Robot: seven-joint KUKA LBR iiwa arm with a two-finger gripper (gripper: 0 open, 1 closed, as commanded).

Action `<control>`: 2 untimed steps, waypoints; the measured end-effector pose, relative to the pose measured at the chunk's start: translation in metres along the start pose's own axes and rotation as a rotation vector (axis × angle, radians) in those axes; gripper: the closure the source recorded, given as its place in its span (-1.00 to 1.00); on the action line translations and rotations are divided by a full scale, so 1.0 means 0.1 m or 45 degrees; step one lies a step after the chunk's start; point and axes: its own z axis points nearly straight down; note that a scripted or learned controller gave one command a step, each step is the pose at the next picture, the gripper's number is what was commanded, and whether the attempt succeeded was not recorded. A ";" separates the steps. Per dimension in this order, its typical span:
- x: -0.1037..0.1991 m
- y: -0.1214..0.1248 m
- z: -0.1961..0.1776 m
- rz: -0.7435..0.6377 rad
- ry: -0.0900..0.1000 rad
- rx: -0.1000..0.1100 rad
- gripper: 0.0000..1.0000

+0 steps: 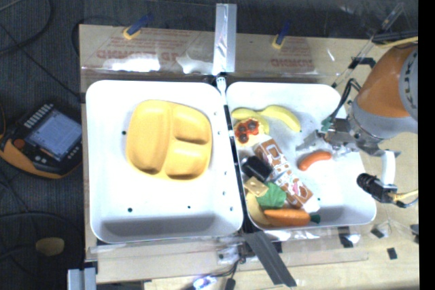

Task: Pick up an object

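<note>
The right bin (340,210) holds several toy foods. A yellow banana (282,117) lies at its back. An orange-red sausage (314,159) rests near the middle right. A brown-and-white snack bar (285,173) runs diagonally, with a small black block (256,167) and a green piece (272,197) beside it. An orange carrot (285,216) lies along the front wall. My gripper (329,134) hangs low over the right bin, just behind and to the right of the sausage, and nothing shows between its tips.
A yellow divided plate (168,139) fills the middle of the left bin (109,214). A small item with red dots (246,127) sits by the divider between the bins. A handheld controller (42,140) lies on the floor at the left.
</note>
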 end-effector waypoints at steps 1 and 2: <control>0.02 0.27 0.29 -0.151 -0.021 -0.047 -1.00; 0.04 0.25 0.23 -0.151 -0.014 -0.035 1.00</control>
